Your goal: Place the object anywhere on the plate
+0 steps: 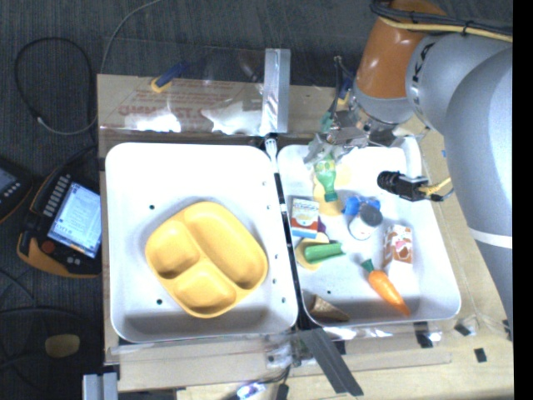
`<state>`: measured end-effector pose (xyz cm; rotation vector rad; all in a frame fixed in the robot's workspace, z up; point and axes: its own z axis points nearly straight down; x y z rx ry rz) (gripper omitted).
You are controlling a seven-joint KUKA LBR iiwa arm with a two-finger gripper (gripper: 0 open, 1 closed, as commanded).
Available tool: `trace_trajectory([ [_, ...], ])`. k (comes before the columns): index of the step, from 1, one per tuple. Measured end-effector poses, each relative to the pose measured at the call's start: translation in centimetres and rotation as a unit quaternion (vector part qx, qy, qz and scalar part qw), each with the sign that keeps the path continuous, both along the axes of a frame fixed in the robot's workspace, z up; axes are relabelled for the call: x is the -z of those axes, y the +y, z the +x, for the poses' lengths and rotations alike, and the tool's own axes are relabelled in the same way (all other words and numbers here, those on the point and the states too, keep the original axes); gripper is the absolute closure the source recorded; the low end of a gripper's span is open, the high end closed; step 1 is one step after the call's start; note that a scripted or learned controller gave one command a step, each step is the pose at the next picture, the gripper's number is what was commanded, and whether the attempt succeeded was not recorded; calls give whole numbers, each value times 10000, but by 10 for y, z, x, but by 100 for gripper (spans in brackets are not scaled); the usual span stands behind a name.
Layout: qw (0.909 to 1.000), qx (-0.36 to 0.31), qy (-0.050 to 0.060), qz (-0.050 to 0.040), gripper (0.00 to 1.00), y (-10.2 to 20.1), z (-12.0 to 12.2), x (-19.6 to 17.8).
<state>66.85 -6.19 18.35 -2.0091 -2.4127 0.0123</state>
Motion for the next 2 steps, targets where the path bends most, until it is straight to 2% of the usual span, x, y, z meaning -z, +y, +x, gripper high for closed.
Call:
trace_trajectory([
  [1, 9978, -659, 3, 26, 100, 96, -73, 3],
  [2, 9929, -1188, 7, 24, 100, 155, -99, 4],
])
